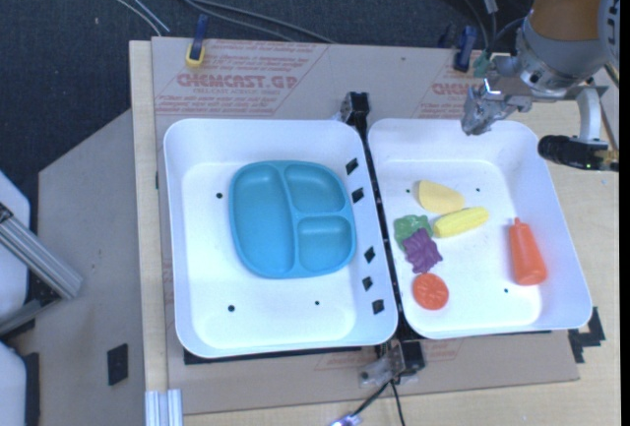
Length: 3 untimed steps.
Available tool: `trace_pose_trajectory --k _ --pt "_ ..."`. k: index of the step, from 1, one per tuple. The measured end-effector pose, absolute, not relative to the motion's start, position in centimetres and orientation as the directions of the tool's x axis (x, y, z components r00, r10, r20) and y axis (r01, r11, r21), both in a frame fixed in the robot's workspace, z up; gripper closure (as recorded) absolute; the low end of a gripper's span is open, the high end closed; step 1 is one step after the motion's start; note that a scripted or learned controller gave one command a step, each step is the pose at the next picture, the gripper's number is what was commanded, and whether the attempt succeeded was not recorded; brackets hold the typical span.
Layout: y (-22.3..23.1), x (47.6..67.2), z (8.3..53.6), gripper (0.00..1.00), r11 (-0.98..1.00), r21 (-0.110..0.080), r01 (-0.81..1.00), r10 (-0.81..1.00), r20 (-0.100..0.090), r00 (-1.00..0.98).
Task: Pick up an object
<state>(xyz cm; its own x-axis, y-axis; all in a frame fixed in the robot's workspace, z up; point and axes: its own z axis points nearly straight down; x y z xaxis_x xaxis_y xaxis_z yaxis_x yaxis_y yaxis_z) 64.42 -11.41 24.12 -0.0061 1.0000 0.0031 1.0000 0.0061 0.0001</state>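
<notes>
Nearest the camera, bench front edge (295, 385), bare board with a cable end poking out by the bins' junction; now from my claw outward. Claw (479, 122) hangs over the far rim of the right bin (561, 316), near its back left corner; whether the fingers are apart or together, I cannot tell, too small and blurred; nothing visibly between them. Orange band and grey wrist rise behind, toward top right.

Closest below the claw: yellow wedge (436, 194), lying flat, well apart from the claw; just beside it the corn cob (461, 221), tilted, nearly touching the wedge. Left of the cob a green piece (410, 226), touching the purple grapes (423, 252) under it; below those a round orange-red tomato (430, 291), near the grapes. Orange bottle (527, 254) lies lengthwise by the bin's right wall, apart from the rest.

Left bin (197, 316) holds a blue divided tray (292, 217), three compartments, roughly centred. Black clips run along the seam between bins; printed board under both; blue-yellow clamp (197, 48) at the far left corner.
</notes>
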Motion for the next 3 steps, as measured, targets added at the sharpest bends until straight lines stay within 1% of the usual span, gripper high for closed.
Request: trace_pose_trajectory --k 1,2,3 --pt "-6.5 62.9 24.9 1.00 0.005 -0.002 1.000 1.000 0.002 -0.005" --pt "-0.9 61.7 23.5 1.00 0.005 -0.004 1.000 1.000 0.003 -0.005" --pt "3.5 60.1 23.6 1.00 0.005 -0.003 1.000 1.000 0.003 -0.005"
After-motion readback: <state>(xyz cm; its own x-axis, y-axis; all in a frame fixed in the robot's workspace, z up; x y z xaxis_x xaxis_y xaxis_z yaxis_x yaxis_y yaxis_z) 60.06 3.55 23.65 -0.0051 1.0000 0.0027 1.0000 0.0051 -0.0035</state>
